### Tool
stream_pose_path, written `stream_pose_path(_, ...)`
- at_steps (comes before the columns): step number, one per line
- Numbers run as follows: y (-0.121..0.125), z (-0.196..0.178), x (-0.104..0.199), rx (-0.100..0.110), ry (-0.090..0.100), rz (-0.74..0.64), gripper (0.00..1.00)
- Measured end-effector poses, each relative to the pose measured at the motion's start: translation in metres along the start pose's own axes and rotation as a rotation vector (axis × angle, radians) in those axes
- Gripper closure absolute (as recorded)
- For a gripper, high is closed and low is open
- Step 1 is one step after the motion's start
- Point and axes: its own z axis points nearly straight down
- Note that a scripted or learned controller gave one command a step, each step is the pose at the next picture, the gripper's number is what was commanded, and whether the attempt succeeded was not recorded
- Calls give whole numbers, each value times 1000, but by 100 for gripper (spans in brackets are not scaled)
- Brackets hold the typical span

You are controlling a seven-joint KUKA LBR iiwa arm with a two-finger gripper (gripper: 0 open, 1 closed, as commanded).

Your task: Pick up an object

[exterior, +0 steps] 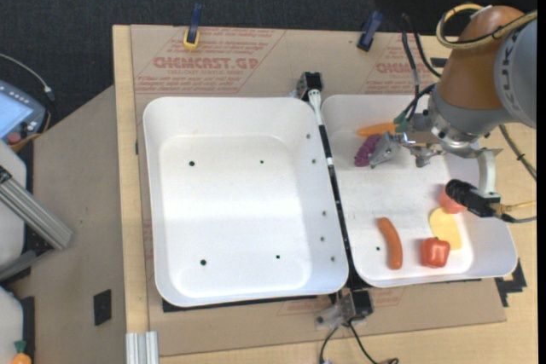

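Nearest the viewer, well below the claw (394,151), a red pepper (435,252) is sitting by the front rim of the right bin (503,256), with a yellow piece (447,228) just behind it and an orange-red sausage (391,242) lying to the claw's lower left. Between those and the claw, a small red-orange item (452,199) is showing partly behind a black fitting on the arm. At the claw itself, the tip is hanging right beside a purple object (367,151), which is lying just to its left, apparently touching or nearly so. Whether the claw is spread or pressed together, I cannot tell; nothing is visibly caught in it. Just beyond, an orange carrot (375,130) is lying close above both. Farther left, the left bin (230,200) is sitting alongside.

Judging from this, the purple object is the likely target, and the risk is crowding: the claw may be nudging it aside rather than straddling it, or catching the carrot, so a closing could miss.
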Motion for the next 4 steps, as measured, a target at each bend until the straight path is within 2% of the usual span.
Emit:
stream_pose_path(1,-58,44,19,-6,-1,3,0)
stream_pose_path(2,-55,41,17,-14,-4,3,0)
stream_pose_path(3,-1,40,21,-20,-5,-1,0)
stream_pose_path(4,47,39,-6,-19,-6,1,0)
